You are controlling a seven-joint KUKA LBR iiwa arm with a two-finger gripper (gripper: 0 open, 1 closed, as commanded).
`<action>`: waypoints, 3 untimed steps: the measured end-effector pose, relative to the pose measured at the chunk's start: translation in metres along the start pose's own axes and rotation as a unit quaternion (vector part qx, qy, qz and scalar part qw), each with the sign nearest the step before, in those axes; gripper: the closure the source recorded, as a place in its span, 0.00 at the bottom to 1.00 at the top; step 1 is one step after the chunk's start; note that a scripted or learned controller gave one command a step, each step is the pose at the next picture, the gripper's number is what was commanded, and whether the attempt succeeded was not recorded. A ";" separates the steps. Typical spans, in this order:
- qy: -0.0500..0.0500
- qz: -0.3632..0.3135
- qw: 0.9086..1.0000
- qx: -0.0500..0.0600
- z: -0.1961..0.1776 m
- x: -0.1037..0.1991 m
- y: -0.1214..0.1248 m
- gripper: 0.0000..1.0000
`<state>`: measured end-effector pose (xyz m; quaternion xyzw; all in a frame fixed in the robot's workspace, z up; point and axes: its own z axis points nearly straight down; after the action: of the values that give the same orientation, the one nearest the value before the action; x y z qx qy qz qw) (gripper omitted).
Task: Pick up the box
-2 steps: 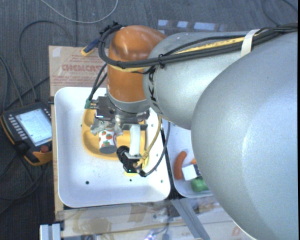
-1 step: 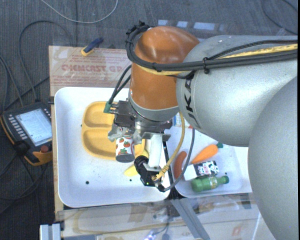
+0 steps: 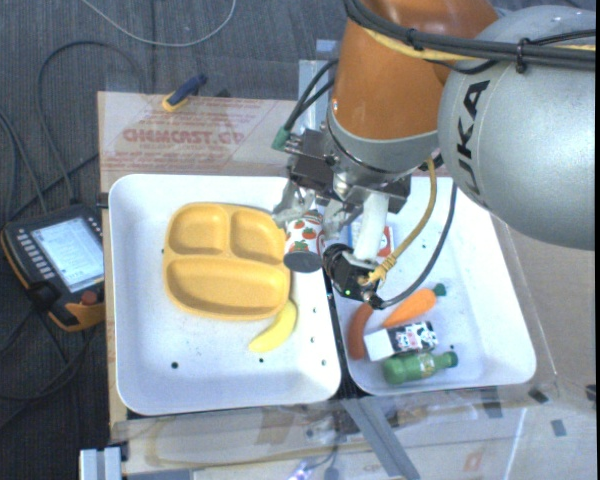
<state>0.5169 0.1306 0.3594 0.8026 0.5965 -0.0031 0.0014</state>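
Box point(image 3: 402, 339): in right bin point(image 3: 500, 298), at 5 o'clock from hand point(image 3: 315, 230); long axis 8-to-2. Hand state cannot be told.

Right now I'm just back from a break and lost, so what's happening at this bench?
The grey arm with the orange band reaches in over the seam between the two shallow white bins, its hand low near a small white and red printed box. The left bin holds a yellow divided tray and a banana. The right bin holds a carrot, a green bottle and a carton.
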 end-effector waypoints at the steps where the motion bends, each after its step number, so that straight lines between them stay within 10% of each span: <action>1: 0.000 -0.045 0.999 0.002 0.082 0.047 -0.048 1.00; 2: 0.000 -0.082 0.997 0.000 -0.002 0.009 0.000 1.00; 3: 0.001 -0.193 0.981 0.002 0.096 0.053 0.003 1.00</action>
<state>0.5349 0.1798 0.2635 0.6726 0.7400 -0.0035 -0.0014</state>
